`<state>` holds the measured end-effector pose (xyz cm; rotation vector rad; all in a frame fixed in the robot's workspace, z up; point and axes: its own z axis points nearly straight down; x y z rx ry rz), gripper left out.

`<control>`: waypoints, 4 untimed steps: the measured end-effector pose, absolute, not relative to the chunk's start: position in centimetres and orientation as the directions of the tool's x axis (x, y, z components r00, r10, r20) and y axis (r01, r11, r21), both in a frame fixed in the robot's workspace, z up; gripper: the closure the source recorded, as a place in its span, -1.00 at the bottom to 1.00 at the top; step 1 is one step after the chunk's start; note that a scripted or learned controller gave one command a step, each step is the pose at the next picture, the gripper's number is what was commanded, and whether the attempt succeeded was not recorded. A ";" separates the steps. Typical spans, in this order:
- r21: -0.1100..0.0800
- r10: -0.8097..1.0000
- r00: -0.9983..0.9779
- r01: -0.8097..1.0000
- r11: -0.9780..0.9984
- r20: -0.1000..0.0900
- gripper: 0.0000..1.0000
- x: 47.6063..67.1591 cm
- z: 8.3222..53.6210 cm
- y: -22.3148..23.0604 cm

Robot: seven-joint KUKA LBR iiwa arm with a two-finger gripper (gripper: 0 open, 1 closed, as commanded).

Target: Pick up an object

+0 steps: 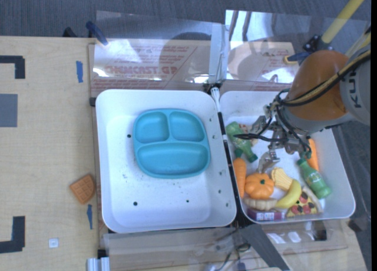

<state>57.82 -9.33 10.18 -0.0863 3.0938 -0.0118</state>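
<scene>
A small waffle-patterned toy biscuit (83, 188) lies on the wooden bench (41, 146), far to the left of the fingers and outside both bins. Next comes the left bin (112, 205), holding a turquoise three-compartment plate (171, 142) that sits flat near the middle of it, well left of the fingers. Across the divide, the right bin (344, 202) carries a crowd of toy food. A green pepper-like piece (241, 137) lies just left of the fingers, and an orange carrot (240, 175) stands below it along the bin's left wall. The grey KUKA arm, its orange band (318, 87) bright above the wrist, reaches down over this bin, and the gripper (270, 159) hangs over the pile with its metal fingers (268, 164) pointing down. Whether they are apart or together cannot be told, and nothing shows between them. Directly beneath the fingers sits a small orange pumpkin (260, 185). Just right of it lie a corn cob (281, 178) and a yellow banana (291, 196), with a pizza slice (306, 205) at the bin's near edge. A green bottle (313, 180) lies tilted to the right of the fingers, beside a second orange carrot (313, 153).
</scene>
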 end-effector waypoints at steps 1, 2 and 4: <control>-0.001 0.026 -0.999 0.026 1.000 -0.029 -1.00 59.7 9.8 -9.3; -0.002 0.085 -0.996 0.085 0.996 -0.040 -1.00 54.3 9.9 -13.4; -0.006 0.064 -0.998 0.064 0.998 -0.011 -1.00 57.9 11.1 -22.2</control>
